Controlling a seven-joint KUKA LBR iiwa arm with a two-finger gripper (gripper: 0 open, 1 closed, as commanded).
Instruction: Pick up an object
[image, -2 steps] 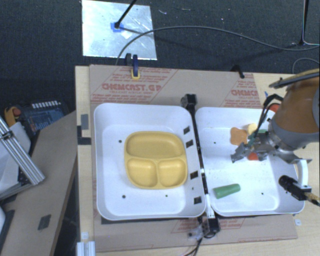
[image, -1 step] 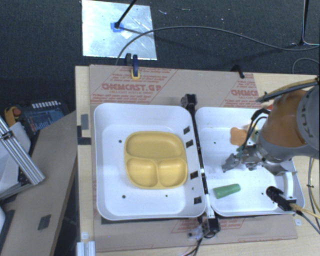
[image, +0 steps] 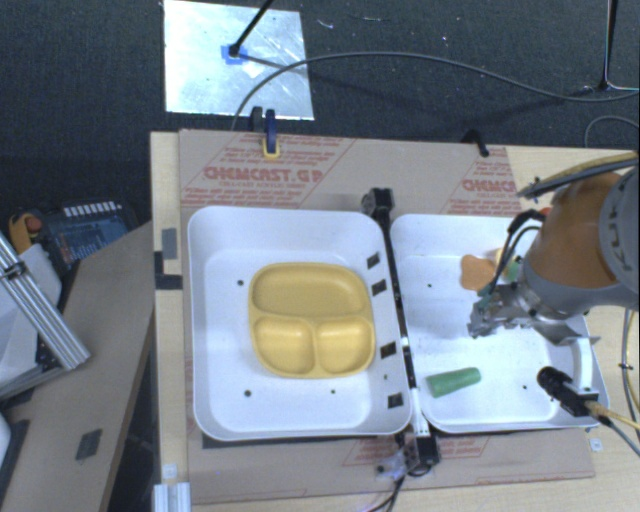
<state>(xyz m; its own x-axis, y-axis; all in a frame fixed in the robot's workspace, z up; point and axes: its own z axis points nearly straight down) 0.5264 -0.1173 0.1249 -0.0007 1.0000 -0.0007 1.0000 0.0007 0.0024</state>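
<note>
Lettering "CHEMCAST" runs red across the far board, while my gripper, grip state unclear, hangs over the right bin.

Two white bins sit on a tan board with red lettering. A pale yellow tray, a green piece and an orange piece lie inside them.

red print "CHEMCAST GP" on brown protective sheet covering the worktop, beyond the bins, repeated mirrored print on same sheet, far-right patch, partly legible, no other readable text
</note>
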